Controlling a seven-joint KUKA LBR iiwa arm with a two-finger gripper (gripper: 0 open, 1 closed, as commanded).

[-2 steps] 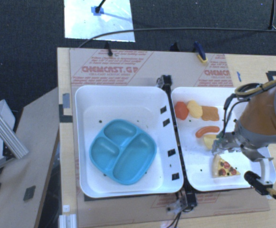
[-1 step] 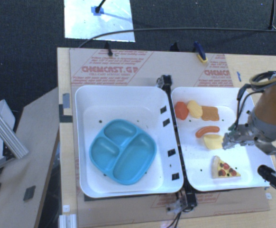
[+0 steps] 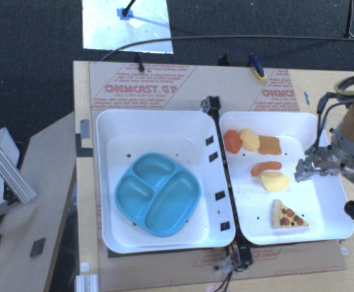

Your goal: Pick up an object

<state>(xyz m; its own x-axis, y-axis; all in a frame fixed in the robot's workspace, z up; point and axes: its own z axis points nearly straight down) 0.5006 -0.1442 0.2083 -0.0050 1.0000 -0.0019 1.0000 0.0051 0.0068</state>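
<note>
Desk: pale wood, protective sheet printed "CHEMCAST GP" at upper centre.
Floor: dark carpet.
End effector: right, grip state unclear.

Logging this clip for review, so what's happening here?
A robot arm reaches in from the right over the right bin, its gripper low beside the toy food: a yellow piece, a sausage and a pizza slice. Nothing is visibly held. The left bin holds a blue divided plate.
</note>
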